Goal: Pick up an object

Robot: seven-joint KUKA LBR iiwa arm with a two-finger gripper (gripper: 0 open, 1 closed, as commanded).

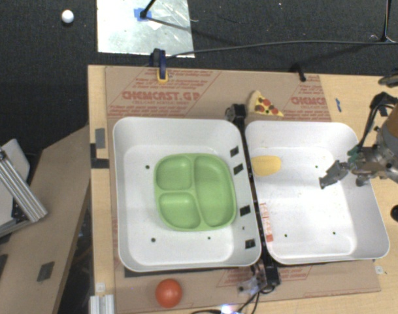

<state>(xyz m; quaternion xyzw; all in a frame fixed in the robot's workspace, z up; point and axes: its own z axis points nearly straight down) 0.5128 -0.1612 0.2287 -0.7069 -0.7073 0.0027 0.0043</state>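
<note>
A small yellow oval object [266, 165] lies in the right bin [316, 241], near its upper left corner. My gripper [331, 177] hangs over the right part of that bin, well to the right of the yellow object and apart from it. Nothing shows between its tips. A green divided plate [195, 190] rests in the middle of the left bin [136, 241].
A toy pizza slice [264, 104] lies on the cardboard just behind the right bin. A red ball [168, 292] sits on the bench in front of the left bin. A blue and yellow clamp [160, 66] stands at the board's far edge.
</note>
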